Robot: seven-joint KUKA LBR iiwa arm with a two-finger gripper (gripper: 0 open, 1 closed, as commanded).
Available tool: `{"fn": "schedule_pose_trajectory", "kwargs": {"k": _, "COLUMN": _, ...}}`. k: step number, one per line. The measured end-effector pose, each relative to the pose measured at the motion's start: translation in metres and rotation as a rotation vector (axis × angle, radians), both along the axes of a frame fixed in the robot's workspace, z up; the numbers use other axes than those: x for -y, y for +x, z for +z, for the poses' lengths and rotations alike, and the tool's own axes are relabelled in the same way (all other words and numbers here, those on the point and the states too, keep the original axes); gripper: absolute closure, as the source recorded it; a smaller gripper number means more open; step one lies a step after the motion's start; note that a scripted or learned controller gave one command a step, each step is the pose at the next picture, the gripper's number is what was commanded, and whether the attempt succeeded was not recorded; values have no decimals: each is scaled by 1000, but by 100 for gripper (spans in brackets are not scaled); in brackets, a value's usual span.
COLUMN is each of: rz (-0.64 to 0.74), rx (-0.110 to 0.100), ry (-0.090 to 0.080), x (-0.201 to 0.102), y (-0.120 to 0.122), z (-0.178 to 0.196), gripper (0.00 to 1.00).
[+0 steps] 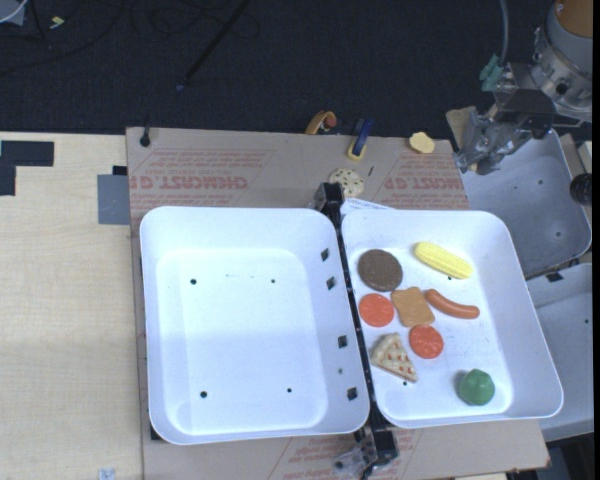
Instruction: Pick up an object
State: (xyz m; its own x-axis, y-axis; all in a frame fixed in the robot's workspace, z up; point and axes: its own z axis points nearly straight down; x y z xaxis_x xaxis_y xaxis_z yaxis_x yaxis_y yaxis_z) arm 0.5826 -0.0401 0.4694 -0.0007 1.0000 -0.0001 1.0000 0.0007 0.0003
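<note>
Camera view | tool [477,158] above bench, grip state unclear | cardboard [230,173] print mirrored, unreadable | corn [443,260] in right bin [525,298]

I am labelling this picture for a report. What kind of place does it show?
Probably a robotics lab test bench: two white bins side by side, toy food such as a corn cob in the right one, and a robot arm above.

Gripper [477,158] hangs at far right, beyond right bin [525,298] — corn [443,260], sausage [451,305], green ball [475,387], brown patty [380,269] inside; left bin [160,318] alongside, touching.
</note>
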Motion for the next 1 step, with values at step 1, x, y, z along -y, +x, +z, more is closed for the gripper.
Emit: {"fn": "schedule_pose_trajectory", "kwargs": {"k": 1, "rz": 5, "rx": 3, "ry": 1, "x": -57, "y": -33, "z": 73, "gripper": 100}}
